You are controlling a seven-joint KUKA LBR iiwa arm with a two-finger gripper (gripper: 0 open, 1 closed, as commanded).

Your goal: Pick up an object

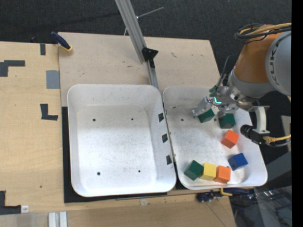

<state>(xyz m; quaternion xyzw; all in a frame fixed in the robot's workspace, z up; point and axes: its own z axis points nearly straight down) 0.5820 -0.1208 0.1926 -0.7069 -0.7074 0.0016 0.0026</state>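
My gripper (211,111) hangs low over the far part of the right bin (187,141), below the arm's orange band. A dark green block (206,117) lies right under its tip, touching or nearly touching it. A second dark green block (227,121) sits just to the right. Further toward the front lie an orange block (230,139) and a blue block (237,161). Along the bin's near wall a green block (193,169), a yellow block (209,170) and another orange block (222,174) stand in a row.
The left bin (113,141) adjoins the right one, with black clips on the shared rim. A slanted metal rail (135,27) crosses the bench behind the bins. A black cable loops near the right bin's right rim (255,134).
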